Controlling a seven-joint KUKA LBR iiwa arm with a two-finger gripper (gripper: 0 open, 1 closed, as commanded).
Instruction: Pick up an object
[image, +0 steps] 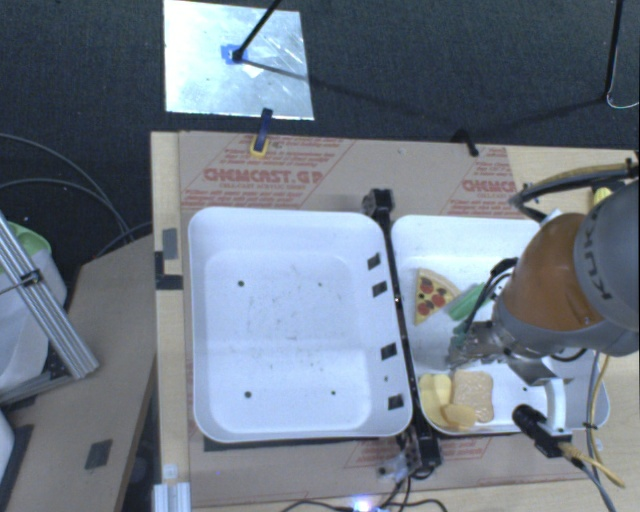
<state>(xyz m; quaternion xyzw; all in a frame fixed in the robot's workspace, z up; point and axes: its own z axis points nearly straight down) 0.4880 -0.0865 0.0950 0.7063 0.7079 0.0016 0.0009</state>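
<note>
At the near edge of the right-hand shallow white bin lie a pale yellow chunk of toy food and, touching its right side, a tan square slice of toy bread. Just beyond them hangs the tool of the grey arm with the orange band, which reaches in from the right and covers much of that bin; I cannot tell how the tool is set. Farther in, a toy pizza wedge with red dots rests near the bin's left wall, with a green piece just to its right, partly under the arm. The left-hand white bin sits alongside on the brown counter.
</note>
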